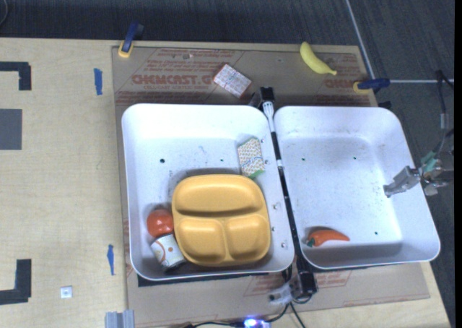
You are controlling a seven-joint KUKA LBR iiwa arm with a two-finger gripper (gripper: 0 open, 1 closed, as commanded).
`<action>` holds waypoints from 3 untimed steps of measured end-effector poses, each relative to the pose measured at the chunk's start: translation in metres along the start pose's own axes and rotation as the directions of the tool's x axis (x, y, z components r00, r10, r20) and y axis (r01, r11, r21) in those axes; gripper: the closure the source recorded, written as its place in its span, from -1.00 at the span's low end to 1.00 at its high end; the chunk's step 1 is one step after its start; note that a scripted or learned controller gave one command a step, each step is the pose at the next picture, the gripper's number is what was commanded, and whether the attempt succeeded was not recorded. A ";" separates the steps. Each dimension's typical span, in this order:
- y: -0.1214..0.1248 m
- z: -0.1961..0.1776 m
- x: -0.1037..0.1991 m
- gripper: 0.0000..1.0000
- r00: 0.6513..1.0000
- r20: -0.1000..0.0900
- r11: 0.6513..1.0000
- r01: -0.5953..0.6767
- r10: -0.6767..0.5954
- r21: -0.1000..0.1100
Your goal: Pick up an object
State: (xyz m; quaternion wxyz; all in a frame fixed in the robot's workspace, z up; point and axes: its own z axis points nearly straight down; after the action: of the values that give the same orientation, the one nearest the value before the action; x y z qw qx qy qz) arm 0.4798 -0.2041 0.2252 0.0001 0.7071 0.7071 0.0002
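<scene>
Hovering at right bin (339, 128) rim, gripper (404, 180) grip state unreadable. Best target: lone carrot (326, 236); descend centred, straddling its width.

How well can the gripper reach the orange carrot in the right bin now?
Probably yes. The carrot lies alone near the front wall of the right bin, and the gripper is over the same bin with nothing between them.

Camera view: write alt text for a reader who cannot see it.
Two shallow white bins sit side by side on a bench: the left bin holds a large yellow divided plastic tray, a red-orange ball and a small patterned packet; the right bin holds an orange carrot-shaped toy. The end effector hovers at its right rim.
</scene>
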 end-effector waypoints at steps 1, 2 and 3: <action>0.033 0.117 -0.008 -1.00 1.000 0.004 1.000 0.003 -0.003 -0.012; 0.034 0.102 -0.017 1.00 1.000 0.025 1.000 -0.005 0.006 -0.025; 0.030 0.053 0.059 1.00 1.000 0.000 1.000 0.002 -0.002 -0.001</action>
State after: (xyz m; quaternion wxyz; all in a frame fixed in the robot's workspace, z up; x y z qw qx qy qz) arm 0.5094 -0.1446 0.1720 0.0005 0.7065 0.7077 0.0004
